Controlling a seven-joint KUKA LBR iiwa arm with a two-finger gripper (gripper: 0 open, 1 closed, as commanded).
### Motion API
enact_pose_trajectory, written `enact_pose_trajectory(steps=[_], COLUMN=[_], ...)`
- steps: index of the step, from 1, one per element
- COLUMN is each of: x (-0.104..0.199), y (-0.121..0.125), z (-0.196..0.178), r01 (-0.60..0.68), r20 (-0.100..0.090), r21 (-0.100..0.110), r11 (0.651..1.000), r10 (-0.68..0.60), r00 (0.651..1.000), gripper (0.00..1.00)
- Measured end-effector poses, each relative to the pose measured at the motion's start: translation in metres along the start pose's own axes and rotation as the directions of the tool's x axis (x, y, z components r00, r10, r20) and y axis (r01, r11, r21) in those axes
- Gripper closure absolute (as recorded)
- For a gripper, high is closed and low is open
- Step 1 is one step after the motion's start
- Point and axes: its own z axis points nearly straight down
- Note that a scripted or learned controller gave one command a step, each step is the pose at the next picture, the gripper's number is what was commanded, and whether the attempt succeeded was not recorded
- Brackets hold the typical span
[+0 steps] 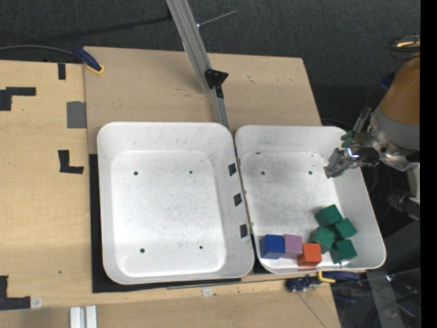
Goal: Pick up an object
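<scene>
In the right bin [287, 149], several small blocks lie along the near edge: a blue block [274, 244], a pale purple block [293, 244], an orange block [311, 253] and a cluster of green blocks [334, 231]. My gripper [337, 162] hangs at the bin's right side, above and behind the green blocks, well apart from them. Nothing shows between its fingers.
The left bin [167, 203] sits beside the right one. A metal pole [194, 39] slants down from the top to the gap between the bins. The wooden bench [41, 183] extends left with black tape marks.
</scene>
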Motion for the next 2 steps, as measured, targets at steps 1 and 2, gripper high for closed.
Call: enact_pose_trajectory(steps=[1, 2], x=[0.052, 0.107], y=[0.002, -0.006], z=[-0.007, -0.010], r01=[0.004, 0.006], r20=[-0.003, -0.002], r21=[0.002, 0.003], r11=[1.000, 1.000], r10=[-0.004, -0.006], r00=[1.000, 1.000], gripper=[1.00, 1.00])
